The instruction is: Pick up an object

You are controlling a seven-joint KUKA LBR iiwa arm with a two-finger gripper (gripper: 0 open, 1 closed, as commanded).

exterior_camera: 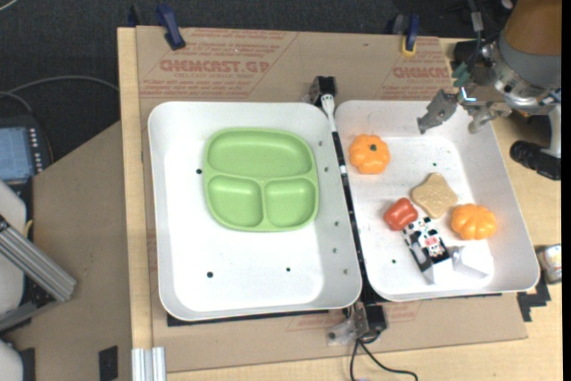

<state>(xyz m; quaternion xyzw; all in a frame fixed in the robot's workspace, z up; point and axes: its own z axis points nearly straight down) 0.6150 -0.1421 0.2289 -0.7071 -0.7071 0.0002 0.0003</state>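
Two white bins are set side by side on a brown board [268, 58] printed with red lettering. The left bin [178, 263] is occupied by a green plate [261, 178] with three compartments, laid flat toward the far half of the bin. The right bin [504, 192] is seen to contain five items, grouped toward its near half except for one. An orange pumpkin [369, 153] is located near the far left corner, well apart from the rest. A tan bread slice [434, 195] is placed near the centre, with a red item [400, 213] just beside it on the left and a second orange pumpkin [472, 221] just beside it on the right. A black-and-white carton [426, 245] lies nearest the camera, below the red item. The arm [535, 31] is positioned over the far right corner of the right bin. The gripper [457, 110] is spread, with nothing between its fingers, and is held above the far edge, apart from every item.
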